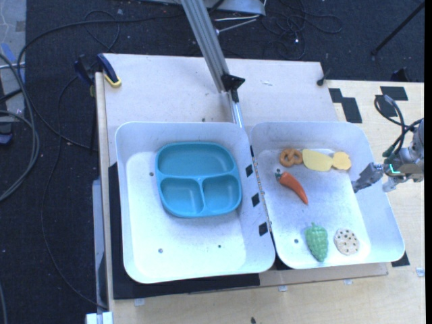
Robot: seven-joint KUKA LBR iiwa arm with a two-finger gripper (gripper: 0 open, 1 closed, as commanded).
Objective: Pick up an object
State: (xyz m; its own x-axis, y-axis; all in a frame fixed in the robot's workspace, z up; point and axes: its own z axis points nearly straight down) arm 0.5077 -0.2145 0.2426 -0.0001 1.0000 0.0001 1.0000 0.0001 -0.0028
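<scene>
We found the gripper (370,176) at the right bin's (378,211) right rim, arm cropped by the frame edge; we could not tell its finger state. The carrot (294,186), pretzel (291,156) and cookie (346,241) lay in that bin.

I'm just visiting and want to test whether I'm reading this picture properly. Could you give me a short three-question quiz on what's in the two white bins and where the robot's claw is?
1. True or false: the blue divided tray lies in the left bin.
2. Which item lies nearest the front rim of the right bin? A) pretzel B) cookie C) orange carrot
3. Fill in: the gripper is at the right bin's ____ edge.

Key
1. True.
2. B; the cookie lies beside the green piece, near the front.
3. Right; it is apart from every item.
</scene>
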